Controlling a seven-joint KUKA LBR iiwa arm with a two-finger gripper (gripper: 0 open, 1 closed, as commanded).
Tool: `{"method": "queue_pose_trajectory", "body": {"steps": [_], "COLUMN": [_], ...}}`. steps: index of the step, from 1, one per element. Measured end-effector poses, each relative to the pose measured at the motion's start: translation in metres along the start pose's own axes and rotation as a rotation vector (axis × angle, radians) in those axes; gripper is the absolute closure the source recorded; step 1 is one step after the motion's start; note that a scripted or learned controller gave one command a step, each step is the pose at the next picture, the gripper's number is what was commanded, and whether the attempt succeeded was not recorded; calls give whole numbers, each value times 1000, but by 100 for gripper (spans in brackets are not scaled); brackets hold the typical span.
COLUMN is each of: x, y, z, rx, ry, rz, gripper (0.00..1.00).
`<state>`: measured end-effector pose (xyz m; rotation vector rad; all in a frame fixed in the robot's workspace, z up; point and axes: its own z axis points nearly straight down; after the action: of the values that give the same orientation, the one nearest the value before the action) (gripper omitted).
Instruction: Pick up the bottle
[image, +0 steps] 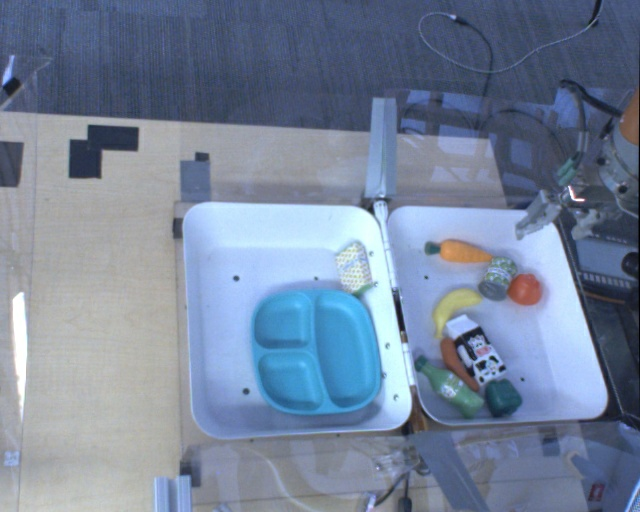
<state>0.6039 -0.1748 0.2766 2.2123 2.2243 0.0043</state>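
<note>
- One end effector (537, 215) hangs over the far right corner of the right bin (590, 385). It is small and grey here, so I cannot tell how wide it is, and I see nothing in it.
- The bottle (449, 387) is well apart from it. The bottle is green with a white cap, and it lies flat on its side near the front edge of the right bin.
- A milk carton (477, 352) with a cow print sits just behind the bottle, with an orange toy tucked beside it. A dark green toy (503, 399) sits at the bottle's fat end.
- To do this well, I think the arm should come to the front of the bin and go down on the bottle's middle, squeezing across its thin side.
- It should stay clear of the carton and the bin wall.
- The banana (453, 304), can (496, 279), tomato (525, 290) and carrot (463, 252) lie farther back. The left bin (215, 250) holds a blue plate (315, 352).
</note>
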Motion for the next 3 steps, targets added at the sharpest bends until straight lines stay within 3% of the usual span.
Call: {"method": "queue_pose_trajectory", "body": {"steps": [1, 2, 3], "x": [71, 90, 162], "y": [-18, -85, -116], "z": [125, 186, 91], "rx": [2, -10, 3], "ry": [1, 1, 2], "rz": [210, 353, 605], "gripper": [0, 0, 0]}}
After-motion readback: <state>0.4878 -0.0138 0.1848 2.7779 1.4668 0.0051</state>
